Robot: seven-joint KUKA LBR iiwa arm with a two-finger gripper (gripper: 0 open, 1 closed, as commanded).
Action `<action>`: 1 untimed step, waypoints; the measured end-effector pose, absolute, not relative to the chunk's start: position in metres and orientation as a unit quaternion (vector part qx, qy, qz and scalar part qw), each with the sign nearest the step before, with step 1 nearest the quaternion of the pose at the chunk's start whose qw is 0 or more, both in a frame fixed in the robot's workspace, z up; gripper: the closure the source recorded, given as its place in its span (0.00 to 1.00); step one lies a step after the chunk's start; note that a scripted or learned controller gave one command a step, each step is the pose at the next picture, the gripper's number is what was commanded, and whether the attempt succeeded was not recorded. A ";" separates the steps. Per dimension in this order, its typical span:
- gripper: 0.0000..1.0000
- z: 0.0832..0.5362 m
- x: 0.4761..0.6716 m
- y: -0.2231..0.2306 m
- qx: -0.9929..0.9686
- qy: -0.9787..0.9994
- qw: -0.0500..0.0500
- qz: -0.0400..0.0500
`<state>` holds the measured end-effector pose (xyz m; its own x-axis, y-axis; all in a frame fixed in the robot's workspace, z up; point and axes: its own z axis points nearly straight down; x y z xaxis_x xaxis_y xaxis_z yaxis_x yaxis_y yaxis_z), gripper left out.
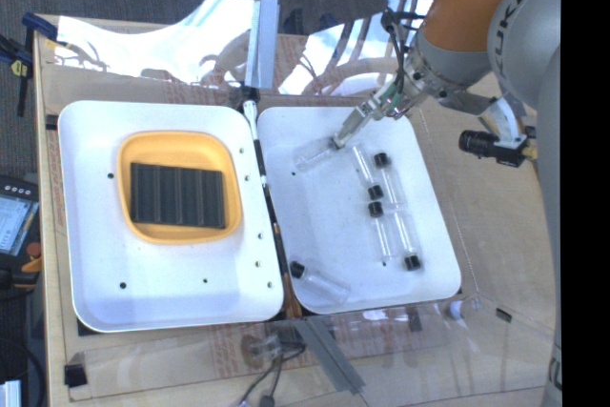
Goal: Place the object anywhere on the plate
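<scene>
My pincer (pixel 341 140) sits in the upper middle of the frame, angled down over the top of the right bin (pixel 434 234). Whether it is wide or narrow I cannot tell from this slant. Its tip is right at one end of a clear plastic tube (pixel 313 154) that lies on the bin floor just to its lower left; touching or only just beside, I cannot say, and nothing shows as gripped.

Further out in the same bin, toward the right of the frame, lie three more clear tubes with black caps (pixel 386 205), roughly in a line down the bin, and another capped tube (pixel 319 279) rests near the lower left corner. They lie flat and loose, I judge, so that I can take any one from above.

In the left bin (pixel 81 205), left of centre in the frame, lies the yellow plate (pixel 176 151) with its dark ribbed centre, well apart from my pincer. I judge the picking step is still in hand.
</scene>
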<state>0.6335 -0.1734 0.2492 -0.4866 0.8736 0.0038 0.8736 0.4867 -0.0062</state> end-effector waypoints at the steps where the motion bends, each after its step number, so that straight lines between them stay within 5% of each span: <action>1: 0.00 0.225 0.620 -0.165 -0.499 -0.867 0.003 0.002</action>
<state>0.6205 -0.1655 0.2246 -0.5021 0.8648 0.0032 0.8648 0.5021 -0.0054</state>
